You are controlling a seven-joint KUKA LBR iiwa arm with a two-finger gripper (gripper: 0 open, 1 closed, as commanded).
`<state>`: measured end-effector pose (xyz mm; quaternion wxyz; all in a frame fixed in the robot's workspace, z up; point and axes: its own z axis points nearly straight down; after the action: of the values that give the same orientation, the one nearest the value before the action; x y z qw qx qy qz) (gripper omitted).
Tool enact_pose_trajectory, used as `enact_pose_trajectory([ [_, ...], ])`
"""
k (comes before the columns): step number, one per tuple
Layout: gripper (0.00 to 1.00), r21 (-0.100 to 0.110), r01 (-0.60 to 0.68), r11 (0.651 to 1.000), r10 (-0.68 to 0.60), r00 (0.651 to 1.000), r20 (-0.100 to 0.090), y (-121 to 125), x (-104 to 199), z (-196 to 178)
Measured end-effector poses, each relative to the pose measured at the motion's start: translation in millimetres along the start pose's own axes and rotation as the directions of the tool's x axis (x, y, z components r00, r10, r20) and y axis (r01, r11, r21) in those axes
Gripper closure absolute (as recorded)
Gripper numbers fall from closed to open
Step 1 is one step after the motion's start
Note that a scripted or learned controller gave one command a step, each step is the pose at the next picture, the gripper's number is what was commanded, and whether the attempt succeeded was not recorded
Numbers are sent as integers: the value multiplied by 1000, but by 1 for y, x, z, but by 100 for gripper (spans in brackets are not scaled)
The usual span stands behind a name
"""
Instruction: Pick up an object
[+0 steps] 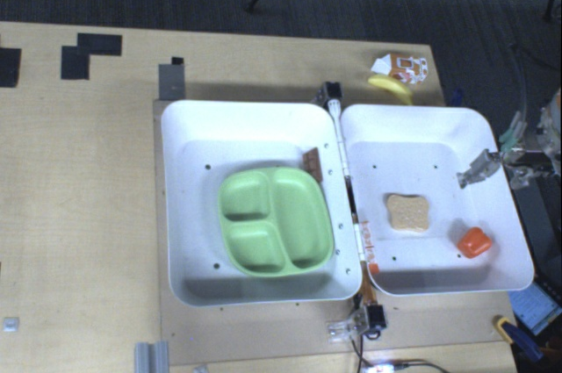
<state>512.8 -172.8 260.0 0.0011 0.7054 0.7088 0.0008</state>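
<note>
Tool (481,167) sits at the right edge of the right shallow white bin (439,130), above the rim; can't tell its state, nothing visibly in it. In that bin: tan bread-slice-shaped object (408,212) near centre, small orange block (474,242) near the right wall, the two apart. Left white bin (189,187) holds a green three-compartment plastic tray (276,220). Wooden bench (79,213) underneath.
</note>
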Motion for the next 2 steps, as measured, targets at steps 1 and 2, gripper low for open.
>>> enact_pose_trajectory([
  [1, 0, -9, -2, 1000, 2, 1000, 4, 34, -16, 171],
  [2, 100, -13, -1, 1000, 1, 1000, 1, 36, -15, 160],
])
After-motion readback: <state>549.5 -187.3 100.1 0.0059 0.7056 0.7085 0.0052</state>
